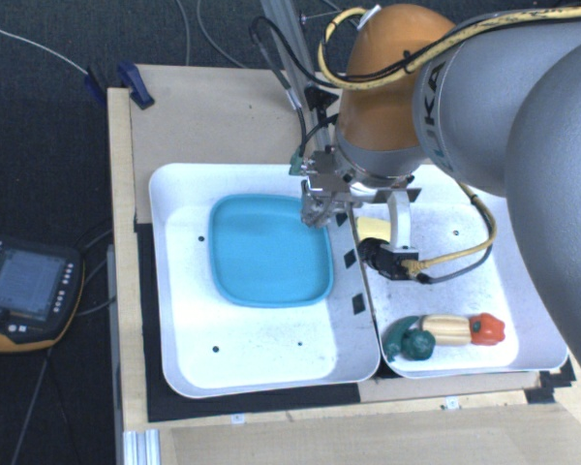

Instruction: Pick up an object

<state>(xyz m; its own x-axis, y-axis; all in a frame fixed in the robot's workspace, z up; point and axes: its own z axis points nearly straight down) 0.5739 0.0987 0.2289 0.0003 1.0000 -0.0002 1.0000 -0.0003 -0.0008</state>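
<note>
My gripper (317, 211) hangs over the right edge of the blue tray (269, 250) in the left bin (179, 289), close to the ridge where the two bins meet. My wrist and its cables cover the tips from above, so I cannot tell whether they are apart or together, and I see nothing held between them.

The things I could take all lie in the right bin (484, 269). A yellow piece (373, 229) sits just right of me, partly under my wrist. Along the near edge lie a green lump (409, 342), a tan stick (447, 330) touching it, and a red piece (486, 329) at the stick's right end.

As I judge it, the pick is not yet done: everything rests on the bin floor, and nothing is lifted. What is left is the whole grasp, namely to settle on one thing, come down on it, clamp and raise it. The tray is the nearest, but it looks broad and flat for me
</note>
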